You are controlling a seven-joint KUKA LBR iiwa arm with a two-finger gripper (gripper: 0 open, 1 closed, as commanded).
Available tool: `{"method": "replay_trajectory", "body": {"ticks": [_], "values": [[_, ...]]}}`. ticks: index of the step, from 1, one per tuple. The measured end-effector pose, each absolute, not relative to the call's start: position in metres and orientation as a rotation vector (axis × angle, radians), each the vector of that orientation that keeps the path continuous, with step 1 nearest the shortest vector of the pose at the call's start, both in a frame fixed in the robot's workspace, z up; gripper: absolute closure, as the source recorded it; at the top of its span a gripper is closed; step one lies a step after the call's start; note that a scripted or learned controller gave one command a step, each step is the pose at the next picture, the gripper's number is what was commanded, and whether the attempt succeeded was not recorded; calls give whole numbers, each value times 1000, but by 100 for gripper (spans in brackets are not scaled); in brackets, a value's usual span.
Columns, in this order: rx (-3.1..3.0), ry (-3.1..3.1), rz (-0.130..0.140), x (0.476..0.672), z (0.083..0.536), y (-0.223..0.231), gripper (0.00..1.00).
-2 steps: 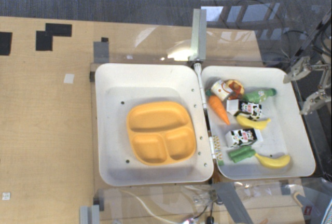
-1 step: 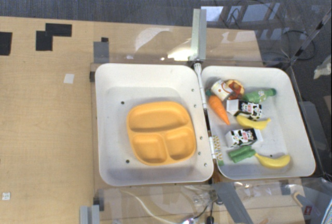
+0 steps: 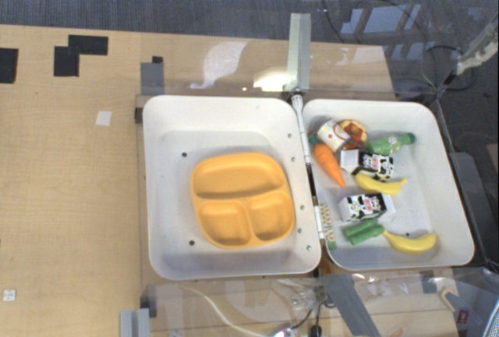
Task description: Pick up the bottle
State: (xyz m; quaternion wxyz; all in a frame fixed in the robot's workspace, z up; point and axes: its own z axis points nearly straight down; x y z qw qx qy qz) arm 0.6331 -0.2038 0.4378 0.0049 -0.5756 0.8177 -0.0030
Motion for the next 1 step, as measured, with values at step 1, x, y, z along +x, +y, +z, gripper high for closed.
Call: {"method": "replay_trajectory", "body": {"ticks": [1], "values": [[-1692, 2635, -9, 609, 438, -169, 0]]}}
